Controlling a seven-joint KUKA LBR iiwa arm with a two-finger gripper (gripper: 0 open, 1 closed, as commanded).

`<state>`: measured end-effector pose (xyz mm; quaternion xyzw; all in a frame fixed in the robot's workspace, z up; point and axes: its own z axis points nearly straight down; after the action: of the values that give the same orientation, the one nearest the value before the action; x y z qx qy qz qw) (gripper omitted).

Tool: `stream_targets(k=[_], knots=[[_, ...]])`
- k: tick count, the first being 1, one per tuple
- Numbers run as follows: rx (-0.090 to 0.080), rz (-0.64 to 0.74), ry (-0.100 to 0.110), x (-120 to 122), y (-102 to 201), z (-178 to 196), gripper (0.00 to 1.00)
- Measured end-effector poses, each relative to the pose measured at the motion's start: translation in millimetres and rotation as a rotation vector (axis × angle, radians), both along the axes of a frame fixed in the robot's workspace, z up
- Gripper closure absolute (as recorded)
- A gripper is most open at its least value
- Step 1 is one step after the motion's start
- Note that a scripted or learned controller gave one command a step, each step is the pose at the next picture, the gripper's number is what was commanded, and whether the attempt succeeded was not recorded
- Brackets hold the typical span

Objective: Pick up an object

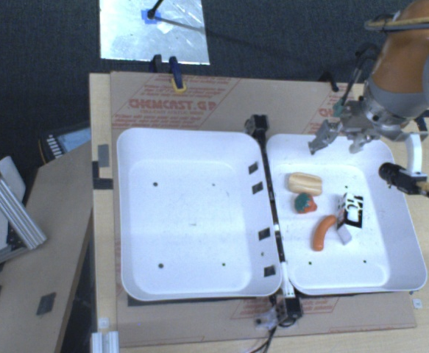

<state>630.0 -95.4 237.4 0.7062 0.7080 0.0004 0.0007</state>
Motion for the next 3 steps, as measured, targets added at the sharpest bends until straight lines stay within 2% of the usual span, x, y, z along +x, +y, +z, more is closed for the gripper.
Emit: stream_targets(k=[1, 2, 3], knots=[[0.000, 0.002, -0.003, 0.9, 0.3, 11.2, 1.00], [0.002, 0.008, 0.001, -19.3, 83.6, 23.1, 1.00], [0.003, 0.007, 0.003, -92.0, 144.0, 49.7, 1.00]])
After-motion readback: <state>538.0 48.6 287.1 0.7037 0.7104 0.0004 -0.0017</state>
